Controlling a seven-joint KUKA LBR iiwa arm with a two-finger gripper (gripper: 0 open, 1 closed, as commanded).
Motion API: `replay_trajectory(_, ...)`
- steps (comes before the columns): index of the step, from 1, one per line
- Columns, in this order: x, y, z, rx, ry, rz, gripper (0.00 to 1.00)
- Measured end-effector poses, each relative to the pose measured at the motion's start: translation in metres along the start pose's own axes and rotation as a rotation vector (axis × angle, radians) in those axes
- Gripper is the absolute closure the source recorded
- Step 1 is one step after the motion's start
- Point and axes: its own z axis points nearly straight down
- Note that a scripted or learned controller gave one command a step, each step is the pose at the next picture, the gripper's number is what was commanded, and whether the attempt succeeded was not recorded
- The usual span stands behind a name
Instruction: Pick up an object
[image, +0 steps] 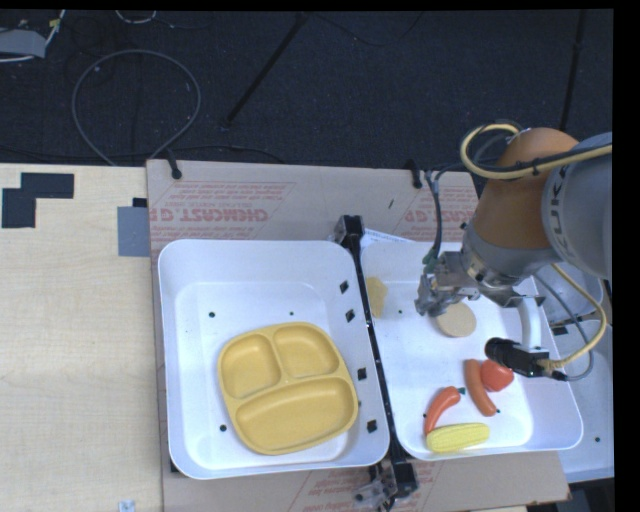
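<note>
Two white bins share the bench. Gripper (437, 297) hangs low in the right bin (560, 430), beside a tan disc (458, 321); jaw opening cannot be determined. Approach stage, apparently; next requires centring over the disc.

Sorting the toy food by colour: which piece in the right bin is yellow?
The corn cob, lying at the bin's near edge; the pieces beside it are red or orange.
</note>
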Motion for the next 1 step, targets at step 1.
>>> replay_trajectory(1, 0.0007, -0.0075, -0.0459, 0.001, 0.000, 0.000, 1.00)
